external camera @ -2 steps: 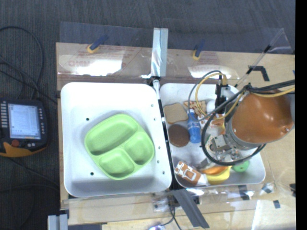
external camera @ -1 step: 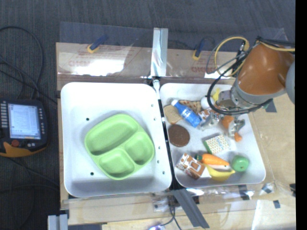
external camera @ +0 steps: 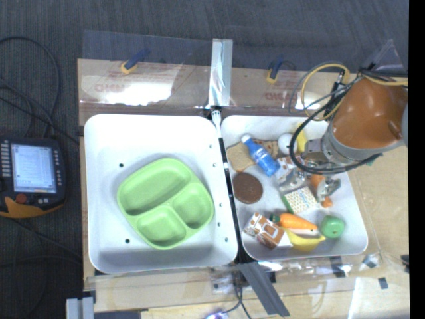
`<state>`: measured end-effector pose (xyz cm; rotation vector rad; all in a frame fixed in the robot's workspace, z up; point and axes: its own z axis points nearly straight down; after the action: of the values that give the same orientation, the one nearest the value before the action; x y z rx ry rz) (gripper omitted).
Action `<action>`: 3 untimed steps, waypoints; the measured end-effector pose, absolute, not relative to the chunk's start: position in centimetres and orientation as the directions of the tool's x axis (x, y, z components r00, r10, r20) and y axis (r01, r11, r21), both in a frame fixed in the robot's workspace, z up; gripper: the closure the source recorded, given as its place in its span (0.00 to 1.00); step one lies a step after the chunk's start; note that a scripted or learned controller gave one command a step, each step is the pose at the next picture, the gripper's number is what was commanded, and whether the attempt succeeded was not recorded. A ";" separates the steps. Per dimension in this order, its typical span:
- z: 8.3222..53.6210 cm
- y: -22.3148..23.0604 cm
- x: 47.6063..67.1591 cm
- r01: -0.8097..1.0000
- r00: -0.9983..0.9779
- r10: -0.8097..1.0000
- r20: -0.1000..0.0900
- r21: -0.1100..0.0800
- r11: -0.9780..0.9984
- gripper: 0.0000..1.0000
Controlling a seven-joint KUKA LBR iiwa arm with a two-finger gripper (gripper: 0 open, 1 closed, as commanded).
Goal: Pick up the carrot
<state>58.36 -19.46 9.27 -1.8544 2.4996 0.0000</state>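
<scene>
The carrot is orange with a bit of green at its left end. It lies in the front part of the right bin, resting against a yellow banana. My gripper hangs below the orange-banded wrist, over the middle of the right bin. It is behind the carrot and apart from it, among clutter.
A green round fruit sits right of the carrot and a small brown box left of it. A blue bottle, a toast slice and a brown disc lie further back. The left bin holds a green divided plate.
</scene>
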 end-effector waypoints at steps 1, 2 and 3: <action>9.2 -17.6 50.6 -0.937 -0.349 -0.937 -0.005 -0.010 0.349 0.00; 9.4 -15.8 49.7 -0.926 -0.375 -0.927 -0.009 -0.042 0.375 0.00; 9.2 -14.9 49.2 -0.997 -0.077 -0.997 0.002 -0.026 0.077 0.00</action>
<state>49.21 -14.94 9.24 -2.1230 2.2938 -0.0313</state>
